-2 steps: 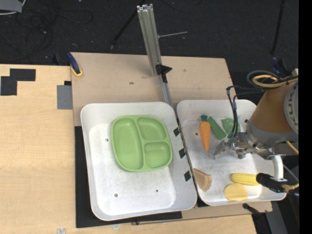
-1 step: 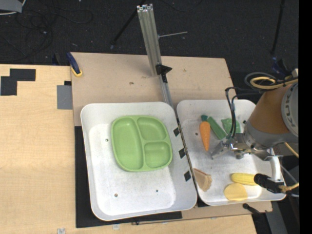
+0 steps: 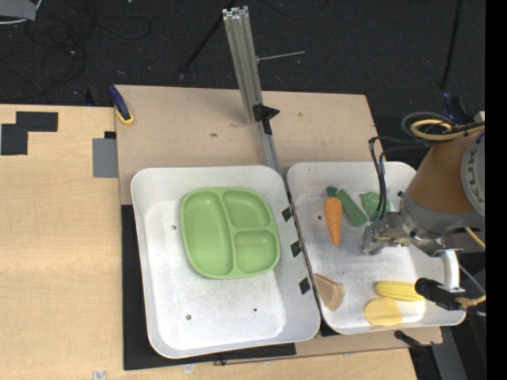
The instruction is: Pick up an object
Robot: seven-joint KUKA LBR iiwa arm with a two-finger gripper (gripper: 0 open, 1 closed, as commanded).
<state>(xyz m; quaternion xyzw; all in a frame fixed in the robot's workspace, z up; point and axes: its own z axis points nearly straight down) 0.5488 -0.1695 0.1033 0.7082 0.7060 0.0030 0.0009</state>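
Lowest in the frame, at the lower right, a yellow lemon-like piece [image 3: 383,312] lies near the front edge of the right bin [image 3: 348,319], and just above it and to the right lies a yellow banana-shaped piece [image 3: 400,290] with a dark tip pointing toward the frame's right. To their left, against the bin's near left wall, sits a tan wedge [image 3: 330,292] that looks like a slice of bread or pie. Higher in the same bin, an orange carrot [image 3: 333,218] lies lengthwise with its green top toward the upper part of the frame, and beside it, to the right, a dark green piece [image 3: 351,210] and a lighter green piece [image 3: 370,204] lie close together. The gripper [image 3: 380,237] is lowered into the right bin at center right, just to the right of the carrot and just below the green pieces, above the banana-shaped piece; whether its claw is open or closed cannot be told from here, and nothing is visibly held in it. The grey arm with its orange band [image 3: 445,182] enters from the right edge. In the left bin [image 3: 158,291], a light green divided plate [image 3: 230,232] with three compartments rests in the upper middle. A metal post [image 3: 246,66] rises from the brown board behind the bins, toward the top center.
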